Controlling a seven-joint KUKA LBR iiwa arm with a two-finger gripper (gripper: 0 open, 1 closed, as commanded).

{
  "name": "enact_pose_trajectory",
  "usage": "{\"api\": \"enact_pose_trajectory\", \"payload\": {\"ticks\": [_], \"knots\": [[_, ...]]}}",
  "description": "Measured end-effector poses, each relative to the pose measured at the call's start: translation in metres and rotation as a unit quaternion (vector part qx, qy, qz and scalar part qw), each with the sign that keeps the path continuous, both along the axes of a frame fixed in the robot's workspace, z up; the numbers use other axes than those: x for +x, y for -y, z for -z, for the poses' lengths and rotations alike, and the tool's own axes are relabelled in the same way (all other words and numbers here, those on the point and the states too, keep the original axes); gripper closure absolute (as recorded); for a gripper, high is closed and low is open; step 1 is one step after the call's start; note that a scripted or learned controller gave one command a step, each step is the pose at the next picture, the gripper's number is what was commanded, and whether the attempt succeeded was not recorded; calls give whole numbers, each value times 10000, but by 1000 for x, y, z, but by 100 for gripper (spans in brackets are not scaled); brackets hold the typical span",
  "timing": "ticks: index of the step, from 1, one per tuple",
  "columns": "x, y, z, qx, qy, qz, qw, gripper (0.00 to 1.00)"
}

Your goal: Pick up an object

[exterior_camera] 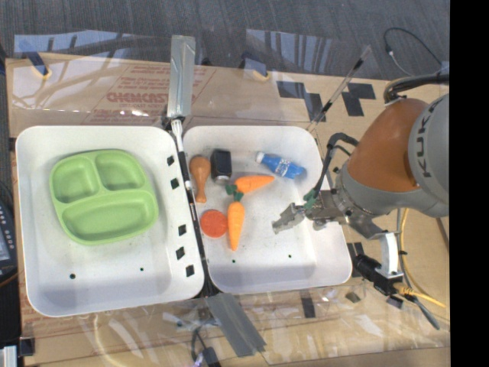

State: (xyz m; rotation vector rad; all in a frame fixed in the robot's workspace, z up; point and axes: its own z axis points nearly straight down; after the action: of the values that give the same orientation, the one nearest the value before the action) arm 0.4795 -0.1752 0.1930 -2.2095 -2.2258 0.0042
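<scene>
While no object is gripped, the gripper (286,219) is held low over the right bin (263,275), its fingers seen slightly apart around nothing. Just to its left, two carrots (235,223) and an orange disc (214,222) are clustered within reach. Farther back, a drumstick (200,174), a black block (221,164) and a blue bottle (280,166) are scattered. A green tray (103,195) is parked in the left bin (34,228).

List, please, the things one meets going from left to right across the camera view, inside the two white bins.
Green divided plastic plate → brown toy drumstick → round red-orange toy slice → blue plastic bottle with a white cap → gripper.
</scene>
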Motion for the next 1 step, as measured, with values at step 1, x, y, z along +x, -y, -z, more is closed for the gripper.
{"api": "enact_pose_trajectory", "payload": {"ticks": [1], "knots": [[56,-75,21,-7,4,148,9999,0]]}}
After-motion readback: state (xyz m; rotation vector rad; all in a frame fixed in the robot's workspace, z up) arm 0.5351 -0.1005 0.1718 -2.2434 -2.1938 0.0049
